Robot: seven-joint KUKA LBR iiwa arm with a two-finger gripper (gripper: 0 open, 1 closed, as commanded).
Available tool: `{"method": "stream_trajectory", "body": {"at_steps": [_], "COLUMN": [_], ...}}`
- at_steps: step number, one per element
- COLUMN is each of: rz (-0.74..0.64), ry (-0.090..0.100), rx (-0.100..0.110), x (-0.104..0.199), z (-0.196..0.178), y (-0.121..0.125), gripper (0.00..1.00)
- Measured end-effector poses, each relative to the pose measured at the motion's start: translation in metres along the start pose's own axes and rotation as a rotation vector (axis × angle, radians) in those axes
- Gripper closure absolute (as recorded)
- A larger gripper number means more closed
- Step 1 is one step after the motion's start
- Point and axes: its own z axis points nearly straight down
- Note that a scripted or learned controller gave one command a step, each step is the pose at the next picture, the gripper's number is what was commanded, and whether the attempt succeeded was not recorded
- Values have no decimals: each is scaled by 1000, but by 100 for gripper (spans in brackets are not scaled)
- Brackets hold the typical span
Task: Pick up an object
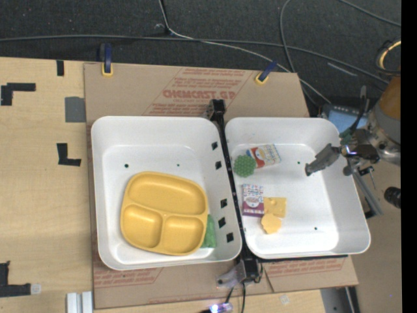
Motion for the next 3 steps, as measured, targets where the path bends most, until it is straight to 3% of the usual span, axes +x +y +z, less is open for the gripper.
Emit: {"method": "stream_trajectory", "body": {"at_steps": [1,3], "rz": [-4,-4], "ry": [-2,-2], "rx": [-12,-9], "x": [1,-1], "z": [-6,80], "y": [2,2], "gripper": [0,0]}}
